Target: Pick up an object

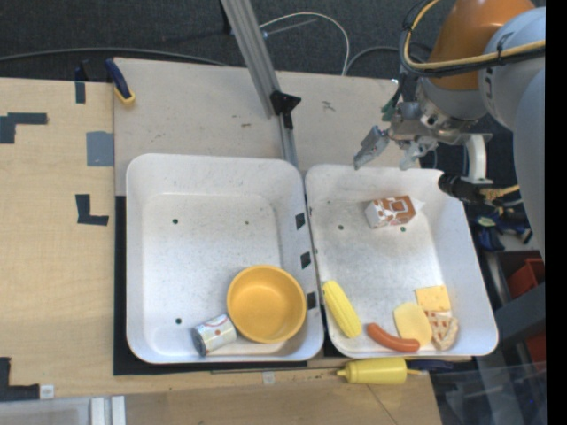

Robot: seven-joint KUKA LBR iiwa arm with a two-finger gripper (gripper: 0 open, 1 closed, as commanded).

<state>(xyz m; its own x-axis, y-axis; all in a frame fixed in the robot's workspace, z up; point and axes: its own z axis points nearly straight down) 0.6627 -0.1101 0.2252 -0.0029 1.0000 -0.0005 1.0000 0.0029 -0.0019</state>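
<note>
Nearby, yellow bowl (265, 304) beside can (213, 334).

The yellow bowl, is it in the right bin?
No, the yellow bowl sits in the left bin, beside a small can, while the corn cob lies in the right bin.

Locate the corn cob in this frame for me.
The corn cob lies in the right bin, against its left wall near the front, just right of the yellow bowl in the left bin and left of the sausage.

Bright, even overhead light, soft short shadows, slightly grainy but sharp.
</note>
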